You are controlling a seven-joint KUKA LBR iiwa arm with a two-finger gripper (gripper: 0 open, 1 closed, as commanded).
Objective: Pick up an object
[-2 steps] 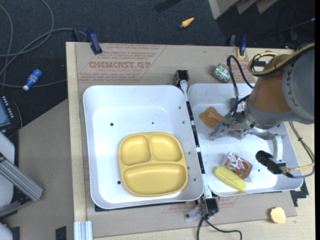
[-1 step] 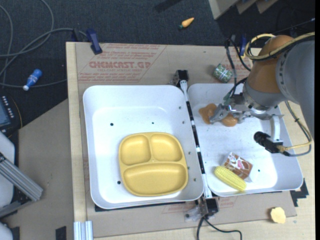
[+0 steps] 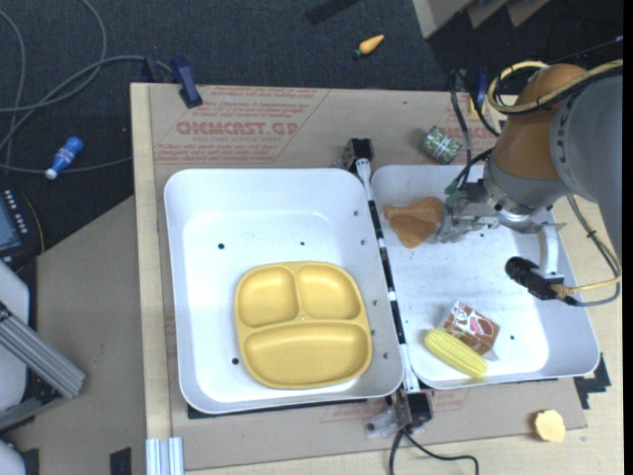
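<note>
A: Tan drumstick-shaped toy [image 3: 414, 221] sits in the right bin [image 3: 572, 349], at that bin's far left part, just beside the divider between the bins. Confirm?

B: Confirmed. Its right end meets the gripper [image 3: 451, 218]; the metal tip is at the toy's edge. Contact or not, I cannot tell from this angle.

A: Finger state?

B: Cannot tell. Wrist body and cabling cover the tip, so no entry on spread or pinch. The toy is not visibly between any fingers.

A: Arm [image 3: 559, 137]?

B: Grey, orange band above the wrist, reaching over the right bin's far right corner.

A: Other contents of the right bin?

B: Yellow corn cob [image 3: 455, 352] at the near edge, lying at a slant. Brown-and-white wrapped snack [image 3: 471, 327] touching it on the far right side. Both well apart from the drumstick toy.

A: Left bin [image 3: 198, 216]?

B: Yellow three-compartment plate [image 3: 300, 323], nearer the near edge, right of centre.

A: Outside the bins, relative to the right bin?

B: Small green can [image 3: 441, 144] just beyond its far edge. Yellow lump [image 3: 549, 425] on the bench off its near right corner. Small orange piece [image 3: 370, 44] and blue bottle [image 3: 65, 155] on the floor.
</note>
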